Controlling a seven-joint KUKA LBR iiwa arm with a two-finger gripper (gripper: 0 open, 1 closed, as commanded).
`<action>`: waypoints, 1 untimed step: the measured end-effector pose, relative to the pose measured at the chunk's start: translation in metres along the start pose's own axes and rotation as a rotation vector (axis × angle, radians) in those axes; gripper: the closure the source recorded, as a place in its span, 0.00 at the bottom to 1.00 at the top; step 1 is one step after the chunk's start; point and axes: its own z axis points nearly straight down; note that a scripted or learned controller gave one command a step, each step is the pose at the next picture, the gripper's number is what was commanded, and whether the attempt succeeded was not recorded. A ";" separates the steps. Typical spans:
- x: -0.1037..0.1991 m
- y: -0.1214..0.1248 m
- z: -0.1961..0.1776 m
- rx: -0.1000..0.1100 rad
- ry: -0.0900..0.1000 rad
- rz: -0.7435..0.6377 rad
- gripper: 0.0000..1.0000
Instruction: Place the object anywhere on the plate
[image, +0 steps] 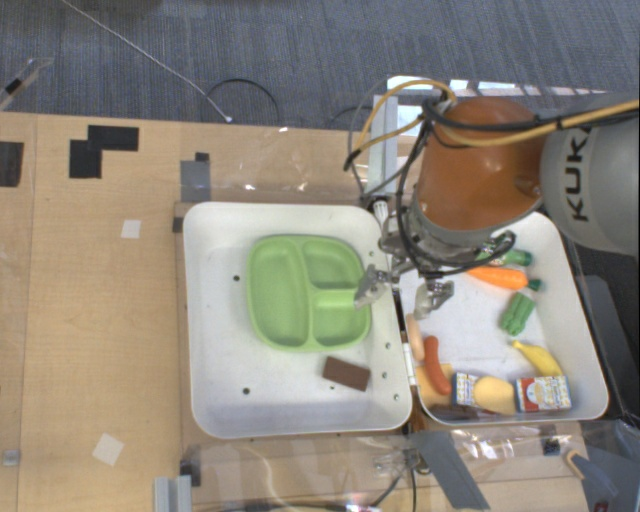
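arm (590, 170): grey, black "KU" lettering | wrist band (478, 160): orange | cables (400, 110): yellow, black

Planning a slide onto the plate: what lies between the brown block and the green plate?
In the camera view, only bare white bin floor separates the brown block from the green plate.

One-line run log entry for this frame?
gripper: over bin divider | green plate: bare, left bin | brown block: beside plate | grasp: unclear
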 end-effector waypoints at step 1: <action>-0.098 -0.042 -0.042 0.005 -0.005 0.106 0.00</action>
